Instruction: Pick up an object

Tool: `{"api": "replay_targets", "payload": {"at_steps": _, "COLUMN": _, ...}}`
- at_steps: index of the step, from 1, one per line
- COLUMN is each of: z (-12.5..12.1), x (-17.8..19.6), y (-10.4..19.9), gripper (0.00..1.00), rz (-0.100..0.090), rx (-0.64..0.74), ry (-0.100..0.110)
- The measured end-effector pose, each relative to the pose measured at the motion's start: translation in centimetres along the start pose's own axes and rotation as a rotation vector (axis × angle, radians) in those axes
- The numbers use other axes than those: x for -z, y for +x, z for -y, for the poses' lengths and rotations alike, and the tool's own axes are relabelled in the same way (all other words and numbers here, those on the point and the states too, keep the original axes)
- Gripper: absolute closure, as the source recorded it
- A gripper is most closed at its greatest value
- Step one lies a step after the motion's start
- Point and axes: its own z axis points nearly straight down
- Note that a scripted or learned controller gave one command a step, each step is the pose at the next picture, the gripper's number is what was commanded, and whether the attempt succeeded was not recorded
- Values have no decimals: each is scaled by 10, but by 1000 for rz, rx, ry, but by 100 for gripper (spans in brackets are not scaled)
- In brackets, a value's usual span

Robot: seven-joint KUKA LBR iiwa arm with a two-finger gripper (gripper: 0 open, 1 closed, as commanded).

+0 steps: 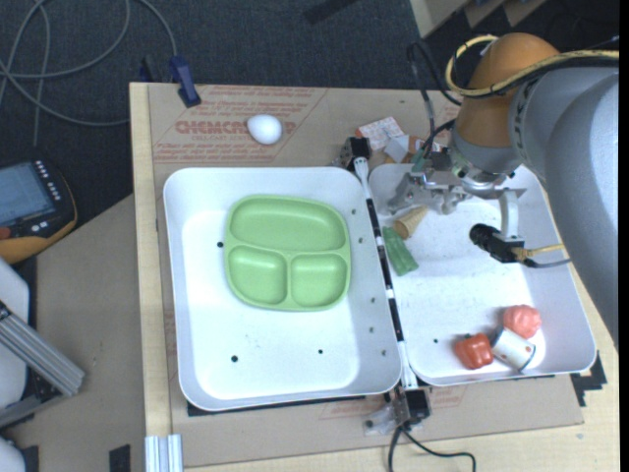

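My gripper (425, 193) hangs low over the far left corner of the right bin (462, 313). Just below its tip lies a small tan wedge-shaped piece (408, 220), touching or nearly touching it; I cannot make out whether anything grips the piece. A green flat piece (400, 255) lies against the right bin's left wall. At the near right corner of that bin sit an orange-red block (474, 351), a pink-red lump (522, 319) and a small white cup (513, 347), packed together.
The left bin (197, 362) holds a green divided plate (288, 252). On the cardboard behind the bins lie a white egg-shaped thing (263, 128), a blue clip (184, 82) and a crumpled wrapper (381, 134). The arm's bulk covers the right bin's far right side.
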Motion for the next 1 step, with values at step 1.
{"api": "replay_targets", "payload": {"at_steps": 1, "z": 0, "x": 0, "y": 1, "gripper": 0, "rz": 0, "rx": 0, "ry": -1}}
